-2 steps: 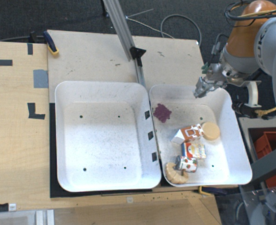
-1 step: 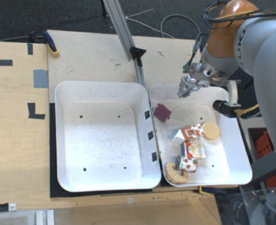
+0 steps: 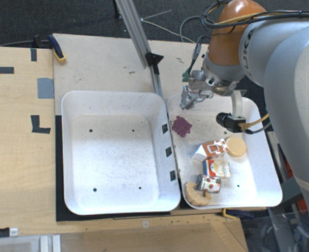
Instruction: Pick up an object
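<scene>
- Approach step, by my judgement — the gripper [image 3: 188, 102] hangs over the right bin's [image 3: 265, 193] far-left corner, holding nothing; whether the jaws are released or clenched I cannot tell.
- Nearest candidate: a purple bumpy cluster [image 3: 182, 126], just below the jaws — soft-looking, irregular.
- Next move calls for a short descent, centred on it.
- Further off lie a glossy printed carton [image 3: 216, 168] and a smooth tan disc [image 3: 236, 147].

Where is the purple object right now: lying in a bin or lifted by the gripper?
Lying in the bin. The purple object rests on the right bin floor, with the gripper above it, apart.
</scene>
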